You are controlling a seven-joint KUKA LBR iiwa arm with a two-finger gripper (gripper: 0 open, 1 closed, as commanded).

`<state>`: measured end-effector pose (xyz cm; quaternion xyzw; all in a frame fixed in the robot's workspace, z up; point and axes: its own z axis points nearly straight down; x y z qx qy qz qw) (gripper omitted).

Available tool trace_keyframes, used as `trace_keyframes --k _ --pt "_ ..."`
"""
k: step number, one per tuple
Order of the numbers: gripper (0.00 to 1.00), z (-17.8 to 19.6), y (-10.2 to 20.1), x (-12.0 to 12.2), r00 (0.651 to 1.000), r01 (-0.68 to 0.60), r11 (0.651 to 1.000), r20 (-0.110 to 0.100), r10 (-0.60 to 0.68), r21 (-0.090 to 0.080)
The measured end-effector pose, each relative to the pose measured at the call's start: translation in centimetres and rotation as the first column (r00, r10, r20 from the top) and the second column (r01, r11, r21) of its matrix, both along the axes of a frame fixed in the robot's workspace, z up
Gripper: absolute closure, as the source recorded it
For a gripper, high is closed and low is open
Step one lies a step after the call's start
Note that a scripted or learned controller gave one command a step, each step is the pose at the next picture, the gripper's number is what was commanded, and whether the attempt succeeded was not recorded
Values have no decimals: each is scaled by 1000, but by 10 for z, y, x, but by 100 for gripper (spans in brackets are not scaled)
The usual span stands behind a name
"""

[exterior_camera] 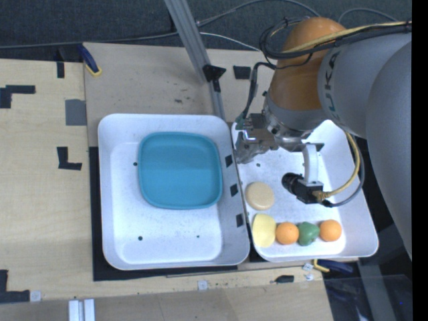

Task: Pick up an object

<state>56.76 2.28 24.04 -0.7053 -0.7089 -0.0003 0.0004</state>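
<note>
Bins (120,246): I see white, smooth plastic with a faint sheen.
Blue plate (179,170): matt plastic — even, no glare.
Bench (40,199): pale wood, dull finish.
Arm (314,59): I read glossy orange band — smooth grey shell.

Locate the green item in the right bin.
In the camera view, the small green rounded object lies along the near edge of the right white bin, touching the two orange balls, one on its left and one on its right.

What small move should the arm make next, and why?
Probably lower the gripper toward the beige round object just below it in the right bin: it lies nearest, apart from the yellow piece and the orange balls.
</note>
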Motion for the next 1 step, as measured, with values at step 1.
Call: trace_keyframes --k 1 --pt "100 -11 54 26 1000 1 1000 -2 -1 0"
